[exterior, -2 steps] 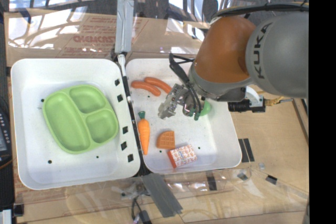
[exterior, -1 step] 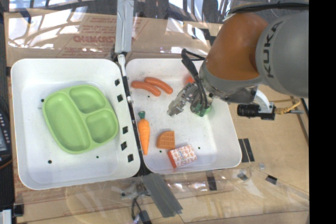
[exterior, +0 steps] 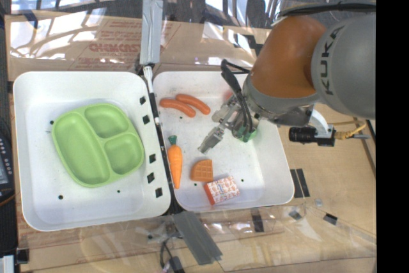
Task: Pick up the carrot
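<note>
The gripper (exterior: 220, 130) hung open and empty; the carrot (exterior: 175, 163) lay just down-left of it.

Orange carrot (exterior: 175, 163) with green top; lime-green plate (exterior: 97, 144); white bins (exterior: 38, 201).

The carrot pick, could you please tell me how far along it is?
Nothing looks done yet: the carrot lies flat on the floor of the right bin, by its left wall. In hand: the claw hangs above that bin, right of the carrot, gripping nothing. Left: reaching over, grasping and lifting it.
</note>
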`<state>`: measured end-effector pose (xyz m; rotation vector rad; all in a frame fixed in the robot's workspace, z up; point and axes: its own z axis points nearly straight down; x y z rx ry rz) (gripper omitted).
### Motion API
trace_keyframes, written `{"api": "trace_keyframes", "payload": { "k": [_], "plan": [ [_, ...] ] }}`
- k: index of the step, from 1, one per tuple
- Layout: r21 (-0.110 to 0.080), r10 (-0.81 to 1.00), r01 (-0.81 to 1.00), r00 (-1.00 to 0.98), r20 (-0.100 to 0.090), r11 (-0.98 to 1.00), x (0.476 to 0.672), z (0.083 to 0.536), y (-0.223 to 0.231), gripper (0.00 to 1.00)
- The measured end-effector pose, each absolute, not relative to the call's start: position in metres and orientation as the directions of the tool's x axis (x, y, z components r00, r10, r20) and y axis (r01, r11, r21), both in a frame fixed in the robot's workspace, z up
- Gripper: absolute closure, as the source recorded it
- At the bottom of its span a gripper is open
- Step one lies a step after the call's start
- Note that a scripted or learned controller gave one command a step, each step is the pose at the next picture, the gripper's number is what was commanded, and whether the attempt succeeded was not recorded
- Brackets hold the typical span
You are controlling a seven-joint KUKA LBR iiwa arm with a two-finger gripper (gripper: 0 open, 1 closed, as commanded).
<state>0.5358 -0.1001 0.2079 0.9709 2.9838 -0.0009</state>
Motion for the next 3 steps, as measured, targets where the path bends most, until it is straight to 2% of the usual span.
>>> {"api": "trace_keyframes", "payload": {
  "k": [1, 2, 3],
  "plan": [
    [-0.002, 0.678, 0.678, -0.735, 0.001, 0.735, 0.521, 0.191, -0.033, 0.00],
    [-0.004, 0.640, 0.640, -0.769, -0.004, 0.769, 0.547, 0.109, -0.100, 0.00],
    [0.002, 0.601, 0.601, -0.799, -0.027, 0.799, 0.513, 0.098, -0.104, 0.00]
  ]
}}
